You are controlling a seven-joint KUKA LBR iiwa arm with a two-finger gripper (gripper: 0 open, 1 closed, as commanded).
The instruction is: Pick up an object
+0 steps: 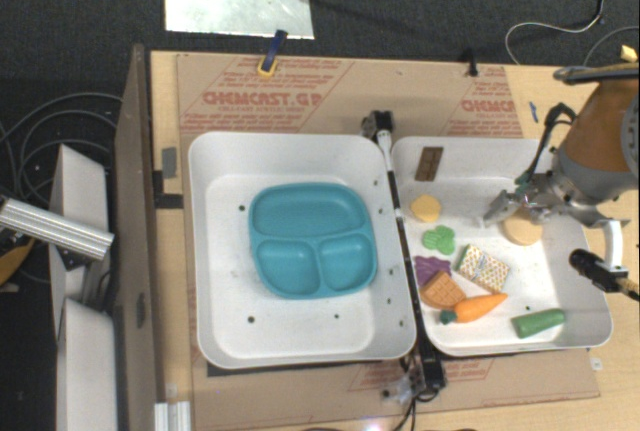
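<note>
Front of right bin (590, 334): green pickle-like piece (538, 322) lying near the front rim, long axis roughly left-right; orange carrot (478, 307) just left of it, tilted, tip toward the divider.
Middle cluster: waffle-like piece (441, 291) touching a purple piece (430, 269); checked cracker block (484, 267) just beside them; green broccoli-like piece (438, 240) behind.
Back of right bin: yellow round piece (426, 209) near the divider; brown rectangle (429, 163) by the back wall.
Likely target: tan round disc (522, 231), flat on the bin floor, no long axis to speak of.
Gripper (510, 207): low over the bin, fingers spread apart, nothing between them.
Key relation: disc just beside and slightly toward the front-right of the fingertips, seemingly touching or nearly so; small shift toward the front probably needed before closing.
Obstructions: cracker block near the disc's front-left; right bin wall close on the far side.
Left bin (220, 319): teal divided tray (312, 239), well apart from the arm.
</note>
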